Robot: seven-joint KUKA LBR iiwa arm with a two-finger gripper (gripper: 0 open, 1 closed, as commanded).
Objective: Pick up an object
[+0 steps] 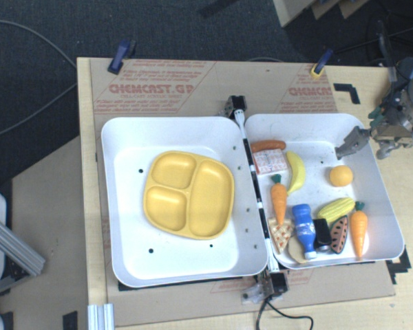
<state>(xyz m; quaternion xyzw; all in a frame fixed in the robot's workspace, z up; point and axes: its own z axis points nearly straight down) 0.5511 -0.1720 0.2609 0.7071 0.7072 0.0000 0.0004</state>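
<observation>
Orange fruit (341, 176), the small round toy lying nearest the pincer (363, 144), sat on the bare floor of the right bin (310, 126), apart from the other objects. The arm entered at the right edge, and its pincer hung over the bin's upper right corner; one grey finger (350, 144) pointed down and left toward the fruit, but whether the pincer was spread or pressed together could not be told at this angle, and nothing was seen between its fingers. The step in hand was judged to be the approach, with no object yet chosen for certain. Other candidates lay lower in the same bin: a banana (297, 172), a sausage (268, 145), a red-and-white packet (270, 161), two carrots (279, 202) (358, 231), a corn cob (336, 208), a blue bottle (304, 228) and a watermelon slice (339, 233), most of them touching or crowded together along the lower edge. The left bin (124, 184) carried a yellow divided plate (188, 194). The next move would call for lowering the pincer squarely over one isolated item; the round fruit offered free space on all sides, though its curved surface might roll or slip from a shallow pinch.
</observation>
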